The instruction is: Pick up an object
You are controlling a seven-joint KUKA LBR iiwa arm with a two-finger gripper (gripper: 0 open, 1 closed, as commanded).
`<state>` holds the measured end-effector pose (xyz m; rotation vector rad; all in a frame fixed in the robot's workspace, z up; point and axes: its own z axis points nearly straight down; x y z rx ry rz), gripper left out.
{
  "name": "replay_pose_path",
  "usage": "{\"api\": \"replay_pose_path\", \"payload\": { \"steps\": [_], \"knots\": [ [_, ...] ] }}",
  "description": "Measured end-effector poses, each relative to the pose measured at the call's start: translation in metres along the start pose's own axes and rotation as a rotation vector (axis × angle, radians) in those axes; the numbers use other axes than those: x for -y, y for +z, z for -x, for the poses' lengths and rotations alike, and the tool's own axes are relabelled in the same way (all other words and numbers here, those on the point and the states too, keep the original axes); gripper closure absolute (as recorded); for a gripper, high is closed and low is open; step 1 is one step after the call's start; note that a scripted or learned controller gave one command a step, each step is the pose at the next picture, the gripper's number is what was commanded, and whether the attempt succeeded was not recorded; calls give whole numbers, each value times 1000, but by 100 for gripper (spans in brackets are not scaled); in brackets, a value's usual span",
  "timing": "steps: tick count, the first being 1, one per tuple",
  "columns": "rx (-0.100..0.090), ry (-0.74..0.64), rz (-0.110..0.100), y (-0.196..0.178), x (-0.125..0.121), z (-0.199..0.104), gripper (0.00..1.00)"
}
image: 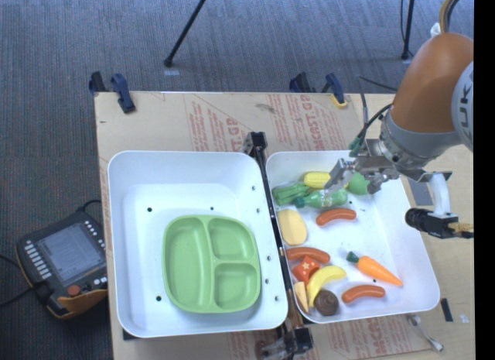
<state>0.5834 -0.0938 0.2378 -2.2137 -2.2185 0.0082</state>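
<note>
Your cardboard-topped bench (193, 118) carries two shallow white bins. The two-finger gripper (346, 180) hangs spread and empty above toy food in the right-hand white bin (402, 258), at its twelve o'clock. I judge this the approach: lower onto the translucent green plastic vegetable (321, 197), then close.

Arm (433, 87) enters from right, orange band uppermost, grey wrist angling down and left. Gripper (349, 174) low, at end of wrist, pointing left. Finger spread not discernible. Nothing seen held.
</note>
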Motion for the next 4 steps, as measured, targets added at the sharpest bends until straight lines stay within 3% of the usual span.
{"api": "replay_pose_path", "payload": {
  "steps": [1, 2, 3, 4],
  "knots": [
    [-1, 128, -4, 128, 4, 13, 0],
    [0, -27, 1, 154, -27, 15, 0],
    [-3, -23, -7, 149, -26, 16, 100],
    [1, 77, 11, 20, -62, -34, 100]
  ]
}}
